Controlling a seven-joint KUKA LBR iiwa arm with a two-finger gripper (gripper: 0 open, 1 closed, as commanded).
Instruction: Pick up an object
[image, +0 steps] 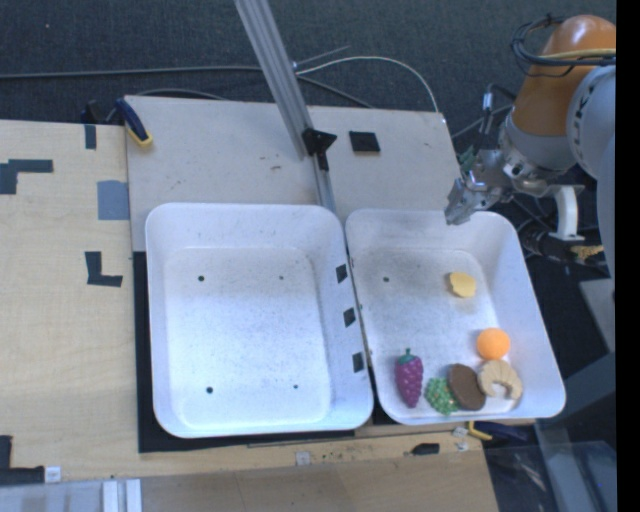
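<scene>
My gripper (458, 212) hangs over the far rim of the right bin (400, 300), near its back right corner, with nothing visibly between its fingers. Inside that bin a small yellow piece (462, 285) lies below the gripper. An orange ball (493, 344) rests further toward the front. Along the front wall sit a purple grape bunch (408, 378), a green piece (439, 394), a brown disc (465, 386) and a tan pastry-like ring (500, 379), packed close together.
The left bin (245, 310) stands beside the right one, their rims touching at the middle. A slanted metal pole (290, 100) rises behind the bins. Cables (560, 240) lie at the right, by the arm.
</scene>
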